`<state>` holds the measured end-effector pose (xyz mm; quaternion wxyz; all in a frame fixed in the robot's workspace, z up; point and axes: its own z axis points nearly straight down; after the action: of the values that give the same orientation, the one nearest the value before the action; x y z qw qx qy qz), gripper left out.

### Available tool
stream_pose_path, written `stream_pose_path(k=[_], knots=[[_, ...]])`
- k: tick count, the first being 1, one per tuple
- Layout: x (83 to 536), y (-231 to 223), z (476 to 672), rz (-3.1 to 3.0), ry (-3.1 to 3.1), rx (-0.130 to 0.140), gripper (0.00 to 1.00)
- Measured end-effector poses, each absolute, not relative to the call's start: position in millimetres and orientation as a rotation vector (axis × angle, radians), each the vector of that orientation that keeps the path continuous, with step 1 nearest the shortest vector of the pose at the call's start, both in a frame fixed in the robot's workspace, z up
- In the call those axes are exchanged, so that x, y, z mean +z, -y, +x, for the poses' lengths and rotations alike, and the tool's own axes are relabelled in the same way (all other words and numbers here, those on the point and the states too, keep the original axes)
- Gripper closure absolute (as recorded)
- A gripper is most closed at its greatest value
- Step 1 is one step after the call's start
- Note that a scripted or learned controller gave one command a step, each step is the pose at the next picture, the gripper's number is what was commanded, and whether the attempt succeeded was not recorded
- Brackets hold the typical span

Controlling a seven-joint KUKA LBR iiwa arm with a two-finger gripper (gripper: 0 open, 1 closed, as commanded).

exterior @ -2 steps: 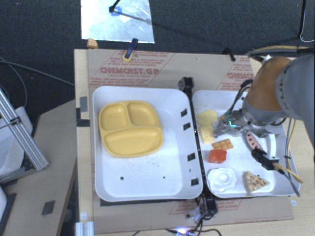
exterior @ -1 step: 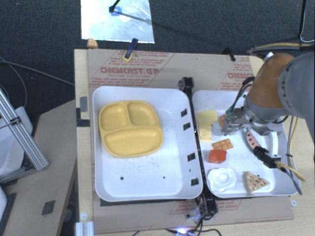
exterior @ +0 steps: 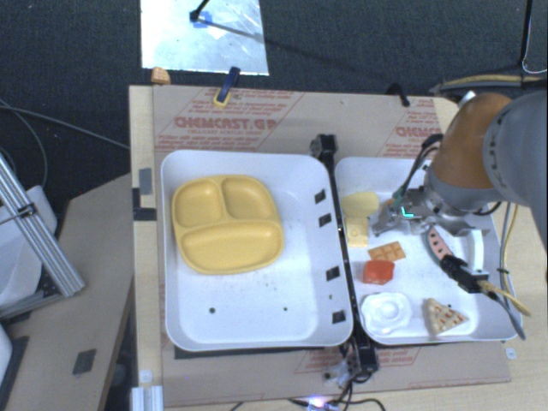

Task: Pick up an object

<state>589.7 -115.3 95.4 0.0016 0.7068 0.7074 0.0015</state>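
Left bin [exterior: 257,315]: one yellow divided tray [exterior: 227,223], long axis running left to right. Right bin [exterior: 488,328]: pale yellow slab [exterior: 360,205], checked cracker [exterior: 387,252], red piece [exterior: 378,271], white egg-shaped item [exterior: 387,311], waffle wedge [exterior: 444,316] pointing right. Gripper [exterior: 383,223] hovered beside the slab; finger state could not be told.

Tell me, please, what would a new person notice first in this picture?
First the yellow tray, with three compartments, lying in the left bin. Next the grey arm with its orange band, reaching into the right bin, its gripper low over the pale yellow piece. In front of it lie a red piece, a fried egg and a waffle wedge.
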Motion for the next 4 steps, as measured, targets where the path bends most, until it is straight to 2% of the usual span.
stream_pose_path(k=[1,2,3,4], knots=[[83,82,557.2,2.219,-2.229,-0.001,0.0],[191,7,584.8,2.204,-2.228,0.014,0.0],[166,116,610.3,2.223,-2.212,0.001,0.0],[97,157,630.8,2.211,-2.224,0.007,0.0]])
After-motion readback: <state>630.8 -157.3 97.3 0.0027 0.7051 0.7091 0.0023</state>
